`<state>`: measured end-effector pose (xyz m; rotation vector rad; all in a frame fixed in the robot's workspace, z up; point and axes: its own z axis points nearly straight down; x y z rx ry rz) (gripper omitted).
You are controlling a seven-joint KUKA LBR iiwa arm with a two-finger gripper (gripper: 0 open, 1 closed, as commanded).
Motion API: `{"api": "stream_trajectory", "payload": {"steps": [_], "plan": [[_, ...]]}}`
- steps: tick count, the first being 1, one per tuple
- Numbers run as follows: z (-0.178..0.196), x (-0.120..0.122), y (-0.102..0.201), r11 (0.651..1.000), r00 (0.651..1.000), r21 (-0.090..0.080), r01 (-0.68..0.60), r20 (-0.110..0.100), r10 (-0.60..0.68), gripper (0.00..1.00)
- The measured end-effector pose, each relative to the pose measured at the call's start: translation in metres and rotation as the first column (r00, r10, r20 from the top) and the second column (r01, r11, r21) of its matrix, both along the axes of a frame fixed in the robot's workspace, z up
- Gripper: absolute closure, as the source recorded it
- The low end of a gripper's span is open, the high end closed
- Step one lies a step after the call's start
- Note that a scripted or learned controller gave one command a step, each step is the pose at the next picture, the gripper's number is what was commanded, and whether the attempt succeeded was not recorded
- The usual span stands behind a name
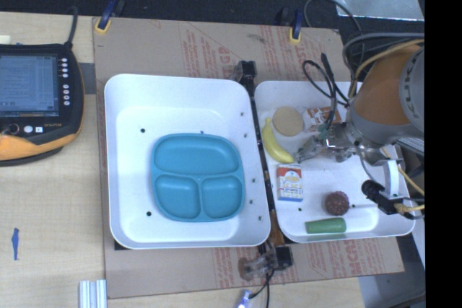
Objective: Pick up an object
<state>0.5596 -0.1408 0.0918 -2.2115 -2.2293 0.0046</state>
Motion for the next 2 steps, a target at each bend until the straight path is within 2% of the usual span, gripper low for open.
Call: {"api": "stream_trajectory", "payload": {"steps": [1, 2], "plan": [[0.0, -0.045, -0.03, 1.0, 1.0, 0.0, 0.003, -0.001, -0.003, 0.0], [0.0, -0.083, -0.065, 1.0, 1.0, -0.001, 0.004, 0.006, -0.004, 0.0]]}}
